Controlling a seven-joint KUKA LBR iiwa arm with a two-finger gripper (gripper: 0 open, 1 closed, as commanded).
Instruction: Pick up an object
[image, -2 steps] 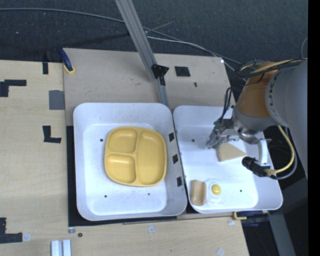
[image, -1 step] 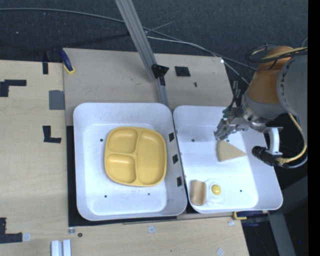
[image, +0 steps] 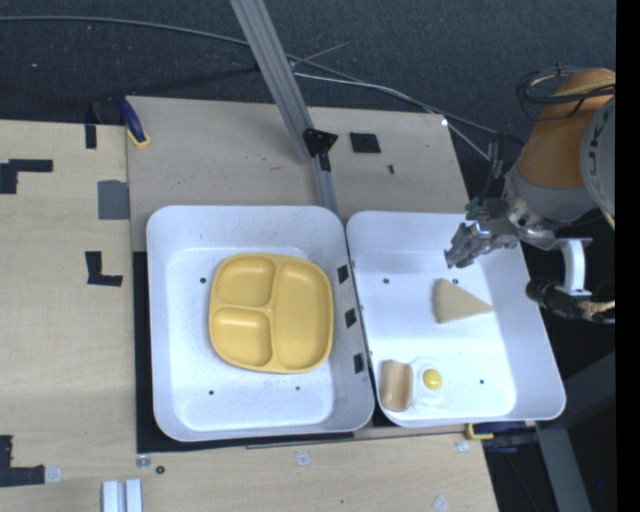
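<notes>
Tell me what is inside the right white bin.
The right white bin holds a tan wedge, a tan bread-like piece and a fried egg toy. Nothing visibly covered.

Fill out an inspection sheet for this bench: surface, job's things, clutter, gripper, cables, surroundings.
Surface: wooden bench bearing two white bins side by side, left bin and right bin.
Job's things: yellow divided plate in the left bin; tan wedge, tan cylinder piece and fried egg toy in the right bin.
Clutter: black tape marks on the bench; blue-and-yellow clamp at the back left.
Gripper: gripper hovers over the right bin's back, above the wedge, nothing between its fingers.
Cables: thin cables cross the dark floor behind the bench; a cable loops over the arm's orange band.
Surroundings: grey metal pole rising behind the bins.
</notes>
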